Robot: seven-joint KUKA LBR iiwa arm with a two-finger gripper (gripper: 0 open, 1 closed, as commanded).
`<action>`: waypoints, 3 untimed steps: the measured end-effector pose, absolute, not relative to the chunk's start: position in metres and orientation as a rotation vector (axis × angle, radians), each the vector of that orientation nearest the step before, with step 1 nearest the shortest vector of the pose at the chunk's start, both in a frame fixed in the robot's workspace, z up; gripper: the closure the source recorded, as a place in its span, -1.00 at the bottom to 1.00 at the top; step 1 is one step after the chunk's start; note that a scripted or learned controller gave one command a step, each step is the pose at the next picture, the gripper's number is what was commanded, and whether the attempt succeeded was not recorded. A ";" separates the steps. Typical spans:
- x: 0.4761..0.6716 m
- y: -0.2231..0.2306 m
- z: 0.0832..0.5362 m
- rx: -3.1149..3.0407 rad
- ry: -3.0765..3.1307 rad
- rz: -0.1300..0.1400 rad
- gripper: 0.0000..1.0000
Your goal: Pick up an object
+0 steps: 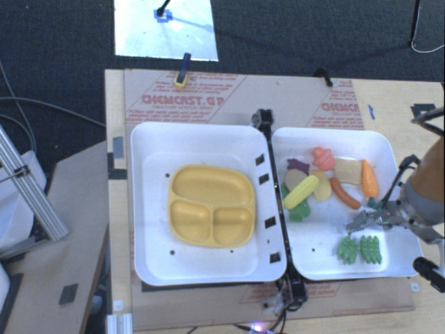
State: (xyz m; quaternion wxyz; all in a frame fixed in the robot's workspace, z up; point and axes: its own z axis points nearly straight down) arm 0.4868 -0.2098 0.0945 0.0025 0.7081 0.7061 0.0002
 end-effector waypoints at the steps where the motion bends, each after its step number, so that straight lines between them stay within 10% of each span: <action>1: 0.488 -0.207 0.105 2.217 2.220 0.004 1.00; 2: 0.504 -0.206 0.084 2.215 2.226 0.002 1.00; 3: 0.503 -0.206 0.084 2.217 2.224 0.002 -1.00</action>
